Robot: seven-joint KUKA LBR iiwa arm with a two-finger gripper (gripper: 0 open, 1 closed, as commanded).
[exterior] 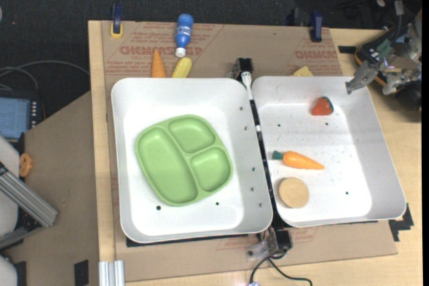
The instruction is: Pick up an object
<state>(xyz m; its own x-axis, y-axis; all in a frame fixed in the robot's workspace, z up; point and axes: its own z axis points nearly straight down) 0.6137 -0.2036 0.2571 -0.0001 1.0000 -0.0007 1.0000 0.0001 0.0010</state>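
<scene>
Step in hand looked like pre-approach: nothing picked yet. The gripper (360,79) sat at the right edge of the frame, over the upper right rim of the right bin (375,164), well apart from every object in it. It carried nothing. Whether its claw was spread or pressed together, I couldn't tell; it was too small and cluttered at that spot.

Candidates in the right bin:
- red strawberry-like toy (322,106), upper middle, nearest the gripper
- toy carrot (301,160), centre, lying roughly level across the frame
- round tan disc (293,192), just below the carrot, near but apart from it

The left bin (127,144) held a green divided plate (184,159), lying flat.

My read: the red toy was the cheapest target. The next move called for travelling left and down over it, then descending straight. The carrot would need the jaws set across its narrow body. The disc looked flat, probably a poor grasp.
</scene>
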